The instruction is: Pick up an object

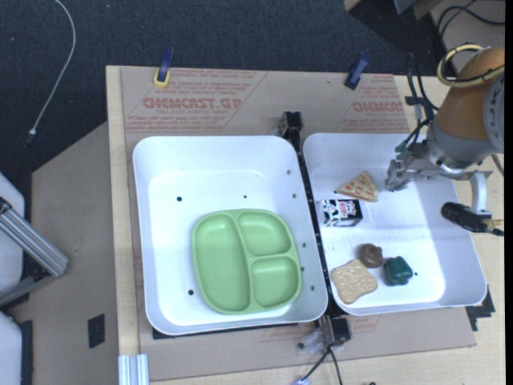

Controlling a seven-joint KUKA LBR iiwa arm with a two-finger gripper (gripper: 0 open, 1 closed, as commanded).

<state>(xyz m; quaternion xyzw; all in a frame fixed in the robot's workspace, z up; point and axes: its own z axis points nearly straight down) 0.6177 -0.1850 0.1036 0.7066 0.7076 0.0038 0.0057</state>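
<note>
Tool (395, 181) hovers just beside cracker wedge (358, 187) in right bin (457, 291)

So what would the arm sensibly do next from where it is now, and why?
Probably a short slide toward the left bin and down onto the tan wedge-shaped piece. The gripper hangs in the right bin just beside that piece, nearer to it than to the black-and-white carton, brown lump, green block or toast slice.

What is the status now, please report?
Gripper low in right bin, holding nothing seen. Nearest: cracker wedge, apart. Nothing blocking.
</note>
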